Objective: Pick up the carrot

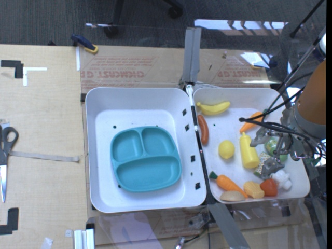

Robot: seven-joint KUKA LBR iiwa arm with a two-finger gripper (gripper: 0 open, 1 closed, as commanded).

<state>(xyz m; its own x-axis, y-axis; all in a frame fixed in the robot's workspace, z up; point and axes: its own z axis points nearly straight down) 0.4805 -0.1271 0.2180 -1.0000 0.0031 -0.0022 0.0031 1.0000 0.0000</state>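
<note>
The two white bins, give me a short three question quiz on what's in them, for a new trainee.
1. True or false: the blue divided plate lies in the left bin.
2. Which item lies nearest the carrot in the right bin? A) the banana B) the pale potato-like piece C) the lemon
3. Fill in: the gripper hovers over the ____ side of the right bin, as the camera sees it.

Key
1. True.
2. B; it sits just below the carrot, close against it.
3. Right; it is apart from the carrot, with the yellow bottle between them.
</note>
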